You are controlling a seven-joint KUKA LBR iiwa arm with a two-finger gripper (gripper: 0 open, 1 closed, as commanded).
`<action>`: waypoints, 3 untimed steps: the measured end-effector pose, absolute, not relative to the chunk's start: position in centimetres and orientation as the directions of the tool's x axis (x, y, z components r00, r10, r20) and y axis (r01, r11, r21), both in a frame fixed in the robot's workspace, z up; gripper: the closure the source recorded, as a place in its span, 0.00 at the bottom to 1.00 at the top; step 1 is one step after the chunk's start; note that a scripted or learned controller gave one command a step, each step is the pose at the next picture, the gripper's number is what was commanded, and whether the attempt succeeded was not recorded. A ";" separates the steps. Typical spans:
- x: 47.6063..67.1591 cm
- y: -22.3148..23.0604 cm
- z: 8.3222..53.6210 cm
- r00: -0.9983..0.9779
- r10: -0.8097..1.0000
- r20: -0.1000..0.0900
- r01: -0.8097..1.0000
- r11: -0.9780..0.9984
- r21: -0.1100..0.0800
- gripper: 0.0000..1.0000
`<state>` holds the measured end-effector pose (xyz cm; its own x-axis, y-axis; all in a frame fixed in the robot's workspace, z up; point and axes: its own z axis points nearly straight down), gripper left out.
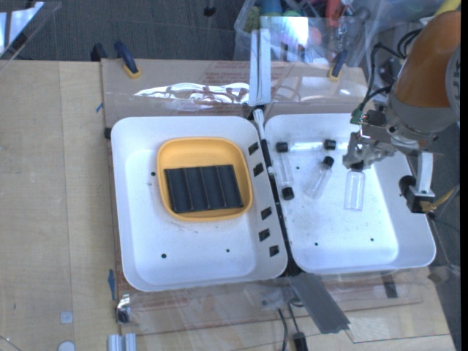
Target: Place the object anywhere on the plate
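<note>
A yellow plate lies in the left white bin, and a black ridged block rests flat on it. Several clear vials with black caps lie in the right white bin: one along the back, one tilted, one near the divider. Another clear vial lies toward the right. My gripper hangs over the right bin, just behind that vial and right of the tilted one. I see nothing held in it.
A row of black clips runs along the ridge between the two bins. Behind the bins stand a clear upright panel and a plastic tub of coloured clutter. The arm's body and cables cover the right bin's far right corner.
</note>
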<state>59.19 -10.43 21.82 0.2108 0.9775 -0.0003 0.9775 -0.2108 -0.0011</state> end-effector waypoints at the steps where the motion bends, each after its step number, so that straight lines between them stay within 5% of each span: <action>1: 59.2 -8.6 23.8 -0.078 0.997 -0.001 0.997 0.078 0.003 1.00; 3: 64.3 -3.7 22.2 -0.524 0.852 -0.003 0.852 0.524 0.004 1.00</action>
<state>64.28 -3.75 22.18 -0.5241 0.8516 -0.0026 0.8516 0.5241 0.0040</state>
